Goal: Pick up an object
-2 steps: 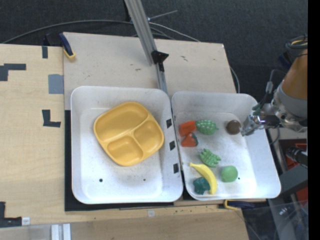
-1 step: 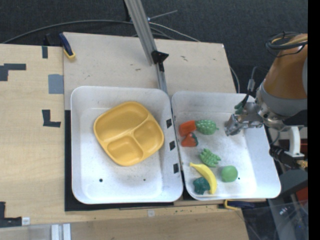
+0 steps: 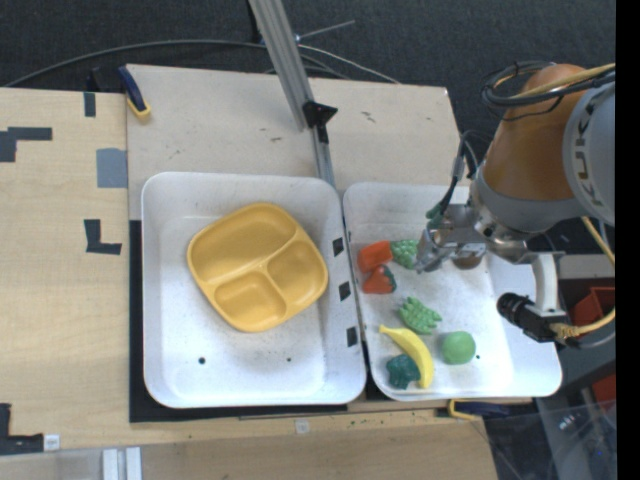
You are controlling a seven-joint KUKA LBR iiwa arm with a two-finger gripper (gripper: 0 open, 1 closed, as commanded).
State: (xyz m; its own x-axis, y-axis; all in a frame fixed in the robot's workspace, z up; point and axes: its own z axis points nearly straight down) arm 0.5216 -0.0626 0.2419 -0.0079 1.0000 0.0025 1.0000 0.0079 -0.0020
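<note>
The right bin [image 3: 520, 368] holds several toy foods. Two red pieces [image 3: 376, 267] lie near its left wall, with a small pale green piece [image 3: 405, 253] just to their right. Further forward lie a green leafy piece [image 3: 420, 316], a yellow banana [image 3: 412, 351], a green ball [image 3: 458, 347] and a teal piece [image 3: 402, 371]. My gripper [image 3: 441, 249] hangs low over the bin's middle, right beside the pale green piece. I see nothing lifted off the bin floor.
The left bin [image 3: 170, 358] holds a yellow divided plate [image 3: 258, 266]. A slanted metal pole [image 3: 290, 63] stands behind the bins. A blue and yellow clamp [image 3: 135, 93] sits at the bench's back left. The arm's body [image 3: 545, 158] covers the right bin's back right.
</note>
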